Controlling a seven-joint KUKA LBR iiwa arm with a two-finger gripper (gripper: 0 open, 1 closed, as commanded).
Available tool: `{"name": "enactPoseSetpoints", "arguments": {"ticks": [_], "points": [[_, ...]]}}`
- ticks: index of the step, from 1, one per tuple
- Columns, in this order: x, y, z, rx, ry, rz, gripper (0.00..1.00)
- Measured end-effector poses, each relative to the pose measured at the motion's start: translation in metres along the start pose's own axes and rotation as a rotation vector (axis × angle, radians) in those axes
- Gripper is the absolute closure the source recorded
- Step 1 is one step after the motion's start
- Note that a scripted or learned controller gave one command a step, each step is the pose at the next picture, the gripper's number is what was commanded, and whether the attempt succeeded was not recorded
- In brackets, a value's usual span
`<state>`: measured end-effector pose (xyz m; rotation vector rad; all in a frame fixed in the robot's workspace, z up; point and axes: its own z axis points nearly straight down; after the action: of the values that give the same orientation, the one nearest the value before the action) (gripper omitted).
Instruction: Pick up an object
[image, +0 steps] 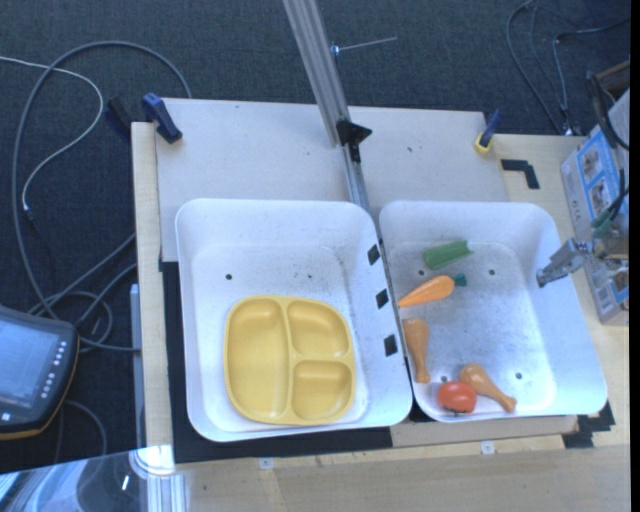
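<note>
A dark blue-grey carpet (80, 250) covers the floor around the bench (260, 140), with black cables (60, 110) looping across it at the left and top right and a dark screen (25, 375) with an orange rim at the left edge. The bench is pale wood with a white board on top; blue clamps (160, 115) grip its back corners, and a grey metal rail (320, 65) slants down from the top to the gap between the two bins. The left bin (270, 230) holds a yellow tray (291, 358) with three compartments, lying flat in its near half. The right bin (530, 300) is speckled with dark scuffs and holds the small toys: a green piece (446, 253) near the back, an orange carrot (428, 291) just in front of it, a tan piece (417, 349) along the left wall, a tan drumstick (487, 387) near the front, and a red tomato (458, 397) touching the drumstick's left end. The gripper (556, 267) sits at the right bin's right rim, well apart from every toy; it looks small and blurred there, so I cannot tell how wide it stands, and nothing shows in its grasp.
</note>
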<state>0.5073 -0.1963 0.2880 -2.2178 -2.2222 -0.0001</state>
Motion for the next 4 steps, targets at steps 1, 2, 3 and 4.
{"name": "enactPoseSetpoints", "arguments": {"ticks": [1, 2, 3, 4], "points": [[0.000, 0.000, 0.000, 0.000, 0.000, 0.000, 0.00], [0.009, 0.004, 0.058, 0.006, 0.002, 0.001, 0.00], [0.002, 0.010, 0.111, 0.006, 0.002, 0.002, 0.00], [0.005, -0.001, 0.165, 0.007, 0.002, 0.002, 0.00]]}}
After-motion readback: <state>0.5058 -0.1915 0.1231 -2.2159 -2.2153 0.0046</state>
